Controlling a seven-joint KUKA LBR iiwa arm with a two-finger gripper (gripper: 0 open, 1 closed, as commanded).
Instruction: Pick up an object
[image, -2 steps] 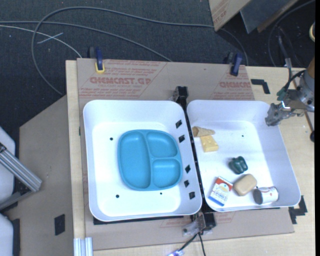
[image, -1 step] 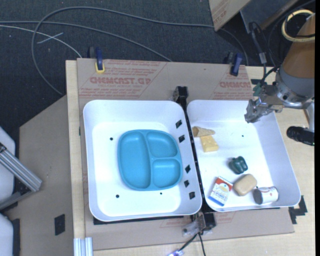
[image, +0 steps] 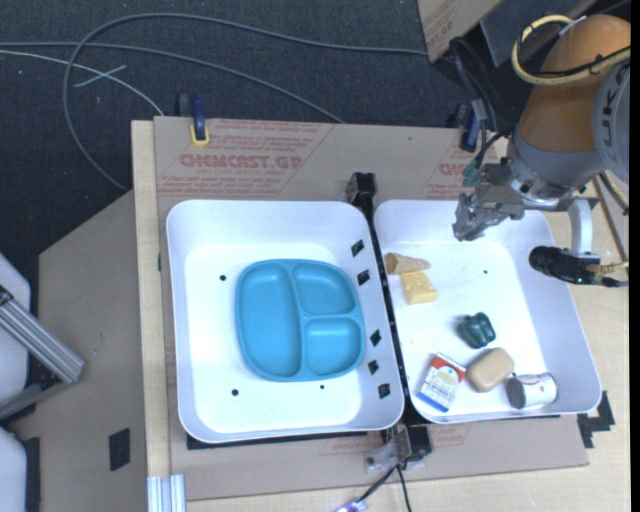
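The dark two-finger gripper hangs over the upper part of the right-hand shallow white bin, in the upper right of the frame; nothing shows between its fingers, and whether they are spread or pressed together I cannot tell. Above it the grey arm with its orange band leans in from the upper right corner.

Below and left of the gripper, near the bin's left wall, lie two pale yellow wedge-shaped blocks, one just above the other and close together. Lower, toward the middle of the bin, sits a small dark green rounded object. Just beneath it lies a tan oval sponge-like piece, with a small red, white and blue printed box to its left and a short white cylinder with a dark end to its right, both close beside it.

The left-hand shallow white bin, centre-left in the frame, holds a light blue plastic plate with three compartments, lying flat near its middle. Both bins rest on a brown cardboard sheet.
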